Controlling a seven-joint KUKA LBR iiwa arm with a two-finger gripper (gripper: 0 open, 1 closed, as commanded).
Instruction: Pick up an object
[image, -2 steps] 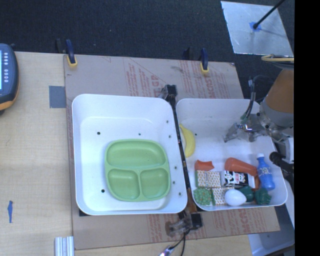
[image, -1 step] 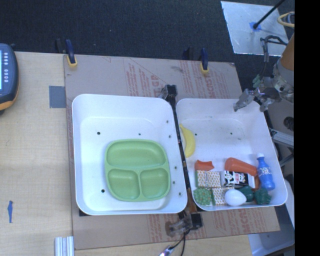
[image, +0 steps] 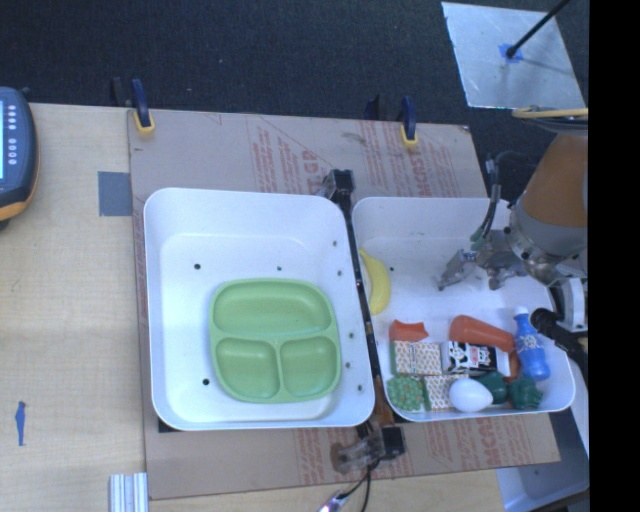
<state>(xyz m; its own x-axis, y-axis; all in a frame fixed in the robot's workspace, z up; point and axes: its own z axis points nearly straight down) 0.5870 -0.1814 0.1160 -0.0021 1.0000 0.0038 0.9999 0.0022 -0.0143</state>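
We see the gripper (image: 470, 265) hang open and empty above the right bin (image: 420, 215). The carrot (image: 480, 331) looks light, stiff and slick; we would grasp it mid-body.

The right bin (image: 420, 215) holds the objects, crowded along its near edge: a banana (image: 378, 283) against the left wall, an orange carrot (image: 482, 331), a blue bottle (image: 530, 350) lying tilted, a white egg (image: 469, 395), a cow-print carton (image: 468, 357), and green pieces (image: 408, 391) beside the egg.
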